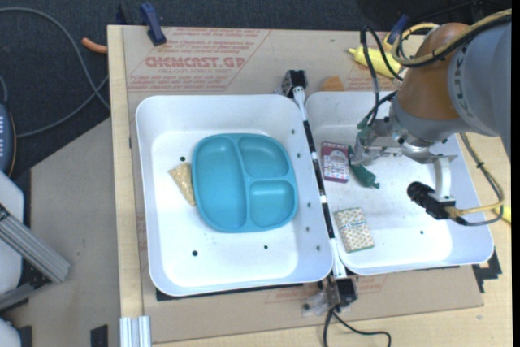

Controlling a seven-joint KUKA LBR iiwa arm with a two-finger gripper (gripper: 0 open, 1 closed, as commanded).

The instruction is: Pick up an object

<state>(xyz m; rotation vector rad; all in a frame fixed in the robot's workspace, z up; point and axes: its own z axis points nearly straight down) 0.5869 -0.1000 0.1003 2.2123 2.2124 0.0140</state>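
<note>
My gripper [363,166] hangs low over the right bin [463,244], near its left side. A small green object [366,177] lies at the fingertips; whether it is between them I cannot make out. Just left of the gripper lies a dark red packet [334,162]. A pale speckled block [354,228] rests nearer the bin's front. In the left bin [162,175] sits a blue divided tray [244,180], with a tan speckled piece [184,180] tucked at its left edge.
A black divider strip [313,166] runs between the two bins. A yellow item [370,57] and cables lie on the bench behind the right bin. A black part of the arm [428,200] hangs over the right bin's middle.
</note>
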